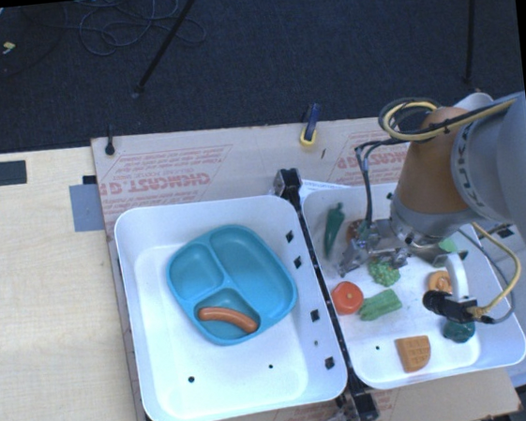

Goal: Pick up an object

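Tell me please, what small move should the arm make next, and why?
Probably lower a little onto the green leafy toy. The gripper hangs in the right bin just above it, and nothing is seen between the jaws, so no pick has happened yet.

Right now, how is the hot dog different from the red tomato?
The hot dog is long and orange-brown; the tomato is round and red. The hot dog lies in the blue divided plate in the left bin; the tomato sits on the floor of the right bin. Both look like toy food.
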